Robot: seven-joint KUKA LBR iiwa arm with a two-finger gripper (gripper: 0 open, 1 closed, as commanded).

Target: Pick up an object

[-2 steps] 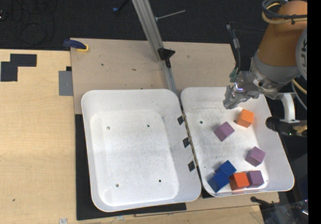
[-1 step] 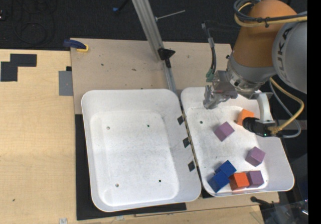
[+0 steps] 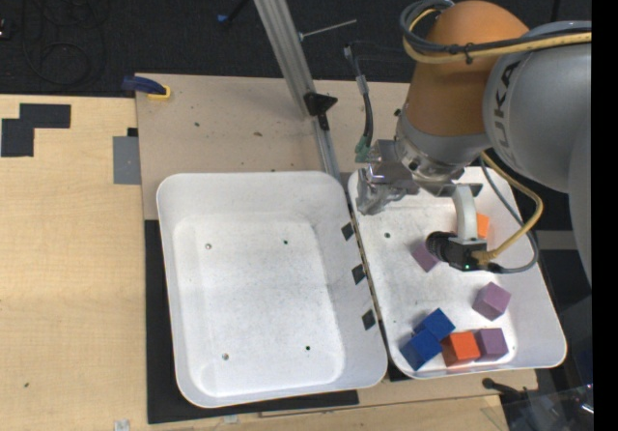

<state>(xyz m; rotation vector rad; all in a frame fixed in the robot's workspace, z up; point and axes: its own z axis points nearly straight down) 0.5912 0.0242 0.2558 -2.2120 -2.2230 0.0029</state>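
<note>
End effector (image 3: 379,189) over the right bin (image 3: 541,347), grip state unclear

A purple block (image 3: 424,256) lies just beside it toward the near side; blue (image 3: 427,336), orange (image 3: 462,347) and other purple blocks (image 3: 491,301) sit farther off, well apart from it.

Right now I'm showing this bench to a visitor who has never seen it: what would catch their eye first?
First, the big grey arm with its orange band, reaching in from the right over the right bin. Next, the bright blocks there: a blue block, an orange block and a purple block clustered at its near edge. The left bin lies white beside it.
</note>
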